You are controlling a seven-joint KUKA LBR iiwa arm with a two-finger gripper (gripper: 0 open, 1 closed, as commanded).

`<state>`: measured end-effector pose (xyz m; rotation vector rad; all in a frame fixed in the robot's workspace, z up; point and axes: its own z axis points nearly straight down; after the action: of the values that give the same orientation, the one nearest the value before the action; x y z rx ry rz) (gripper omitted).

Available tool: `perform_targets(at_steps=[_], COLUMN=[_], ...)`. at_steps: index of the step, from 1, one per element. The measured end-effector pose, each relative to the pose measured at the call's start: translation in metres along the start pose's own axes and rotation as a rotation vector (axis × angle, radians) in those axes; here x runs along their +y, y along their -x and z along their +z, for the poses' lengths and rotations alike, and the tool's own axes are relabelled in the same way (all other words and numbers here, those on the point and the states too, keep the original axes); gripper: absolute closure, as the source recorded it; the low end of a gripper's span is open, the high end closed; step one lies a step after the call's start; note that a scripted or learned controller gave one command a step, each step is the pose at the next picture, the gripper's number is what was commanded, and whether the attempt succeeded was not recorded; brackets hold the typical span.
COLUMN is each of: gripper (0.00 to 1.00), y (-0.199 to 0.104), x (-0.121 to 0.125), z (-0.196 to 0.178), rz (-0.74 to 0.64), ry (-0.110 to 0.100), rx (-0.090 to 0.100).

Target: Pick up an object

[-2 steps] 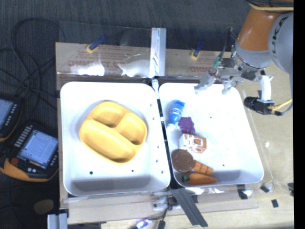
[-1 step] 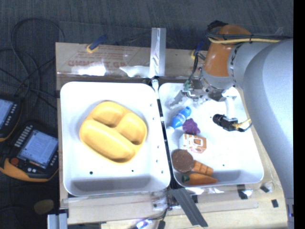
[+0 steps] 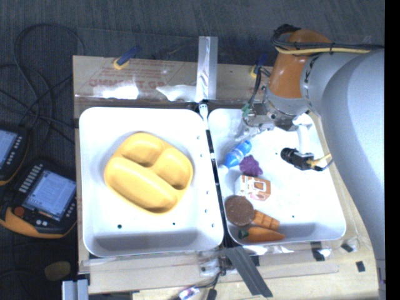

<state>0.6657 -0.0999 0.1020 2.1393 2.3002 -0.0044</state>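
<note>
From my remote feed: the grey arm w/ orange band (image 3: 290,74) comes in from the right, and its wrist end sits low over the far-left corner of the right-hand shallow white bin (image 3: 334,220). Jaws are down in that corner, but the wrist body covers them. I can't tell whether they're spread or pressed together, and I see nothing between them.

Pickable stuff in the right bin, all along its left side:
- Small blue plastic bottle (image 3: 237,154) lies tilted, nearest the jaws, just on the near side of them. I can't say if they touch.
- Purple crumpled lump (image 3: 251,165) is right beside the bottle's lower end.
- Small white-and-orange printed packet (image 3: 254,187) is just nearer the cam than the lump.
- Brown round disc (image 3: 239,210) is below the packet, close to the divider btw the bins.
- Two orange carrot-shaped pieces sit at the near edge. One short (image 3: 266,220) beside the disc, one longer (image 3: 264,234) against the near wall.

The right half of that bin floor is bare white.

The left-hand shallow white bin (image 3: 94,230) holds one big yellow bun-shaped soft item (image 3: 147,170), roughly centred and well apart from the arm.

The worktop (image 3: 100,74) behind the bins carries a clear plastic sheet. Off to the left, a handheld control pendant w/ screen (image 3: 45,195) lies on the dark floor.
</note>
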Motion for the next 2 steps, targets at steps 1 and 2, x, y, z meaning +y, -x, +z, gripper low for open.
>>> perform_targets(at_steps=[1,2], gripper=[1.0,0.0], y=[-0.0542,-0.0541], x=[-0.0061,-0.0062], z=[-0.0815,-0.0813], rz=[0.197,0.198], ry=[-0.001,-0.001], rx=[0.001,0.001])
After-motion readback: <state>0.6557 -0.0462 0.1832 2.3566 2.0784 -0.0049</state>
